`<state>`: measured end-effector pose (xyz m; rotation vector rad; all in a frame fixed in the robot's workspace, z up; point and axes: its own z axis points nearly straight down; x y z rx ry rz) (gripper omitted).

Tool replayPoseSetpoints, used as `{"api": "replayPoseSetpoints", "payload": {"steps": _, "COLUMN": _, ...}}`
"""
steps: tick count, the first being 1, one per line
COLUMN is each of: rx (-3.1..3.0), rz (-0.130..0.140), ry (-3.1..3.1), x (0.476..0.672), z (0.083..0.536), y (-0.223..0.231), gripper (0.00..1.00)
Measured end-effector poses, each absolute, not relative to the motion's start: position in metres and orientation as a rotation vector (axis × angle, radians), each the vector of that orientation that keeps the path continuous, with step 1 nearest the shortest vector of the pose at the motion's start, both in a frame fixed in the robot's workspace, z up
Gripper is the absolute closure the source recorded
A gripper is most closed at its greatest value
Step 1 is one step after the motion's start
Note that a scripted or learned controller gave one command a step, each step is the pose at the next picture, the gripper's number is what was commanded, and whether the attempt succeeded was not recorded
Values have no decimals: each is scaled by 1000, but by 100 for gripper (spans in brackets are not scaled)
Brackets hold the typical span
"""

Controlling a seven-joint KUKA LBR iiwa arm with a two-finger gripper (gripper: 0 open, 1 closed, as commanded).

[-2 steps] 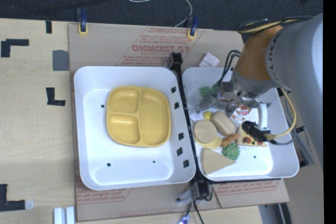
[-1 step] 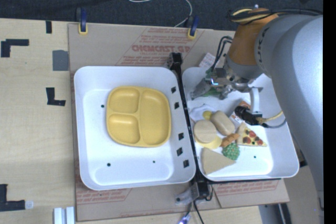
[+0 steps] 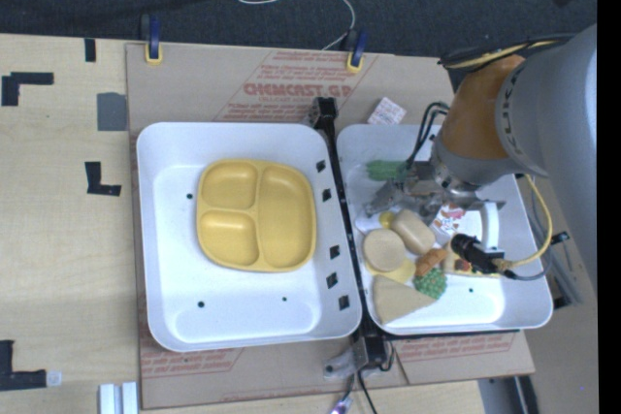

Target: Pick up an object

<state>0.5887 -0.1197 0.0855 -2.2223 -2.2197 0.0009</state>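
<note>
Big and grey, the robot arm (image 3: 543,102) is closest to us and comes in from the right, with an orange band (image 3: 477,111) above its wrist. Under it is a wooden bench (image 3: 58,238) with a brown cardboard sheet (image 3: 281,87) on top. Two white bins sit side by side on the cardboard.

The left bin (image 3: 165,305) has a yellow plate (image 3: 257,213) in it. That plate has three parts and lies flat near the middle.

The right bin (image 3: 524,305) holds a small heap of things to pick up. At the front is a pale wedge (image 3: 398,298). Just behind it is a round cream piece (image 3: 383,250), touching a tan block (image 3: 412,230). A little green bushy piece (image 3: 432,284) sits by the wedge, with a small orange bit (image 3: 430,259) right above it. A green thing (image 3: 388,170) lies at the back of the bin.

The gripper (image 3: 400,194) is low inside the right bin, between the green thing and the tan block. It is dark and partly hidden by the wrist, so it is not clear if it is open or closed, or if it has anything.

A small white card (image 3: 386,111) lies on the cardboard behind the right bin. A blue clamp (image 3: 357,48) pinches the back edge of the cardboard.
</note>
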Motion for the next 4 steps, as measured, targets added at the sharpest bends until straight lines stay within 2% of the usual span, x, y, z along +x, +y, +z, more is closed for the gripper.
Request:
{"api": "replayPoseSetpoints", "payload": {"steps": 1, "rx": -2219, "rz": -3, "ry": -2227, "x": 647, "z": 84, "y": -105, "gripper": 0}}
{"api": "replayPoseSetpoints", "payload": {"steps": 2, "rx": -2216, "rz": 5, "ry": -2222, "x": 668, "z": 84, "y": -99, "gripper": 0}}
{"api": "replayPoseSetpoints", "payload": {"steps": 3, "rx": -2224, "rz": 4, "ry": -2220, "x": 654, "z": 85, "y": -144, "gripper": 0}}
{"api": "replayPoseSetpoints", "payload": {"steps": 4, "rx": -2221, "rz": 2, "ry": -2222, "x": 655, "z": 95, "y": -141, "gripper": 100}}
